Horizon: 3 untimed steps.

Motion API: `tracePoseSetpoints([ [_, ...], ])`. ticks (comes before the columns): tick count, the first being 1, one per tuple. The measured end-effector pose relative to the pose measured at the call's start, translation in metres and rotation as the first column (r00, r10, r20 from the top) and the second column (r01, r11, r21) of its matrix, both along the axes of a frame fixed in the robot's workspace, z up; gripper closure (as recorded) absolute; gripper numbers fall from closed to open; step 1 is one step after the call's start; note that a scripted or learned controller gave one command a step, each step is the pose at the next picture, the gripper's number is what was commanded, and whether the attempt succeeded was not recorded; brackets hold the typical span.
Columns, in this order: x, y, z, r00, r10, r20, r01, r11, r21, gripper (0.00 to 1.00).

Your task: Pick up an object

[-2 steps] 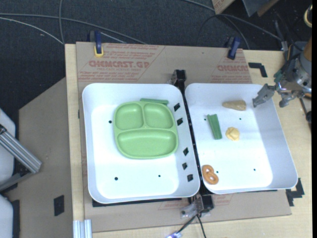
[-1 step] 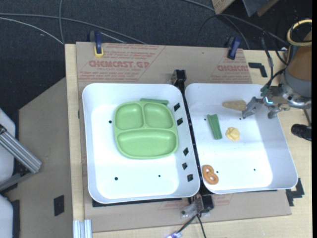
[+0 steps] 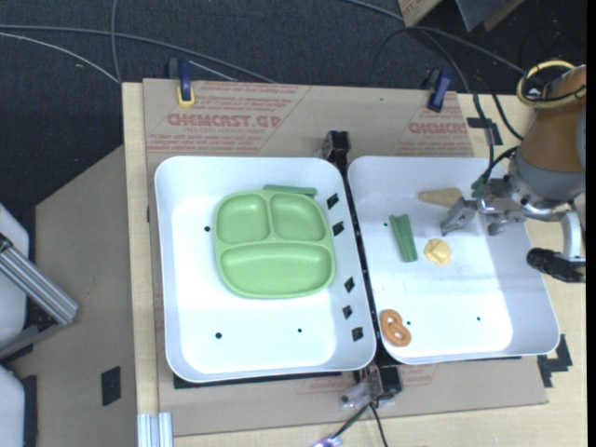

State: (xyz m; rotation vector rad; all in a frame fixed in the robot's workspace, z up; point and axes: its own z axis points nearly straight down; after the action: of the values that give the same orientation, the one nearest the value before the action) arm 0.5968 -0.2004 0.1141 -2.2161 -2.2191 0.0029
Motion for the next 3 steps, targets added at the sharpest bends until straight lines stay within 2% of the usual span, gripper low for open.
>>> tracePoseSetpoints([
  [1,0.002,0.0,-0.028,1.0,-0.002,0.007,0.002,1.0,-0.002,0.0],
  [2,0.002,0.0,-0.017,1.0,0.0,0.007,0.0,1.0,-0.002,1.0],
  [3,0.01,0.001,0.03,1.0,0.0,0.011,0.0,1.0,-0.004,1.0],
])
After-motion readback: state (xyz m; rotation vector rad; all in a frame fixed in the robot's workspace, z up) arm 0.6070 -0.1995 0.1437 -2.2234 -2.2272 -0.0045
